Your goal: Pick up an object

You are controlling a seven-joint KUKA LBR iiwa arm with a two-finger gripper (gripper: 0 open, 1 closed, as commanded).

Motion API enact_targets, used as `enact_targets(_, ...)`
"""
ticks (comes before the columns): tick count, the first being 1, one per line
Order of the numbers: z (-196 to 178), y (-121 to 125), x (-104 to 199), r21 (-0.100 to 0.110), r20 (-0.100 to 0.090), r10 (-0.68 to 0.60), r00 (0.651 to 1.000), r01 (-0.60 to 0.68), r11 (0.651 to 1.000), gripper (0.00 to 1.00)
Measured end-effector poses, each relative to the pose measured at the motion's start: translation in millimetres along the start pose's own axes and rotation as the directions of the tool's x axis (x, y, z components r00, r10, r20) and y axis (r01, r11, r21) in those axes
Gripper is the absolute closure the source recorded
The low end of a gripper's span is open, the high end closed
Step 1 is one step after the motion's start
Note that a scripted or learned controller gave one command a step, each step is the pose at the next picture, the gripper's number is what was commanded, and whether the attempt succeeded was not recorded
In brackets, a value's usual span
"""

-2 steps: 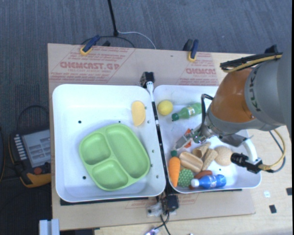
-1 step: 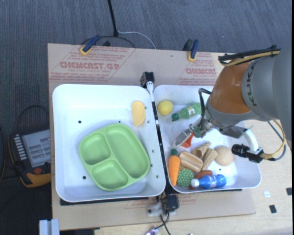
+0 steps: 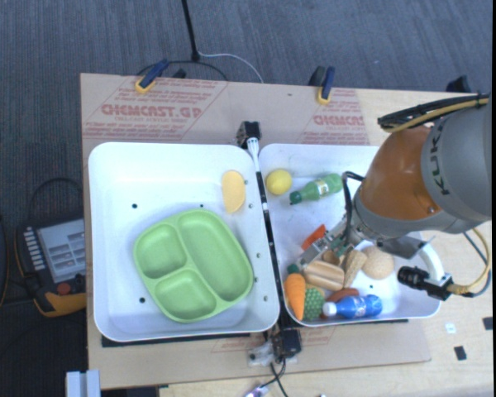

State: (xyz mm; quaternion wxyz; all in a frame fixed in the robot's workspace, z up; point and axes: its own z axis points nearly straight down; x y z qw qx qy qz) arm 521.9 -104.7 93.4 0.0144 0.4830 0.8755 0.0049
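Pincer (image 3: 337, 242) lowered over the right bin's (image 3: 413, 308) toy-food pile.
Pincer state: cannot tell. For a clean pick, centre on one item, e.g. hot dog (image 3: 322, 274), before closing.

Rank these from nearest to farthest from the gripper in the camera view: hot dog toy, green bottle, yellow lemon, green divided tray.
Gripper is low in the right bin.
1. Hot dog toy, just below-left of it in the pile.
2. Green bottle, above it in the same bin.
3. Yellow lemon, top-left corner of the right bin.
4. Green divided tray, across in the left bin.
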Motion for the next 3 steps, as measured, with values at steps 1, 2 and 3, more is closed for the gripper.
enact_targets(1,1,26,-15,0.016,-0.01,0.348,0.937,-0.348,0.937,0.0)
enact_targets(2,-9,26,-17,0.011,-0.005,0.35,0.937,-0.35,0.937,1.0)
enact_targets(3,-91,48,77,0.032,-0.005,0.549,0.836,-0.549,0.835,1.0)
